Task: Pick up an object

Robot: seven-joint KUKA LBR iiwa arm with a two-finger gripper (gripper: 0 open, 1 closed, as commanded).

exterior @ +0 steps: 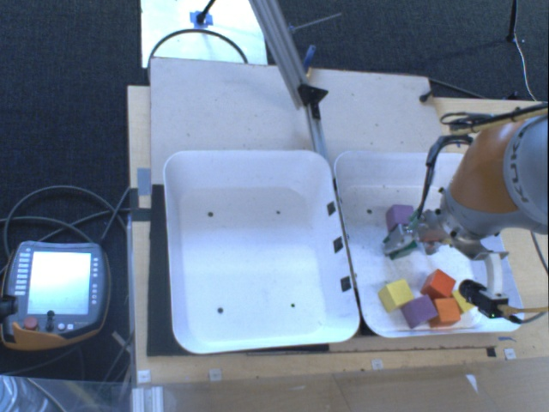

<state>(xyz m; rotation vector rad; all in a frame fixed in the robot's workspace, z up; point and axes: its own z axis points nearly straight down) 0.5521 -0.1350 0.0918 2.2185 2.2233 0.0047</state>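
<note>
Closest to the lens: a cluster of blocks at the front of the right-hand bin (369, 174). The yellow block (395, 295) has the front purple block (419, 311) just beside it. One orange block (441, 282) sits behind those, and a second orange block (447, 312) is against the purple one. I'm not touching any of them. A handheld controller (53, 294) lies off the bench at the view's lower left, not relevant.

My gripper (401, 245) is down inside the right-hand bin, low, near the middle of its floor. It is just in front of the back purple block (398, 215), touching or nearly touching its near edge; can't tell which. Whether I'm spread, closed or pinching something, I can't tell: the tip is a grey-green blur from up here. No block is visibly held, so I don't count a grasp.

The left-hand bin (249, 247) shows bare white floor.

Progress, my judgement: early to middle. The reach into the bin looks done and I'm at picking height next to a candidate. What's left is a confirmed grip on one block, most likely the back purple one since it's nearest, then a lift clear of the floor. All candidates lie in the right-hand bin.
</note>
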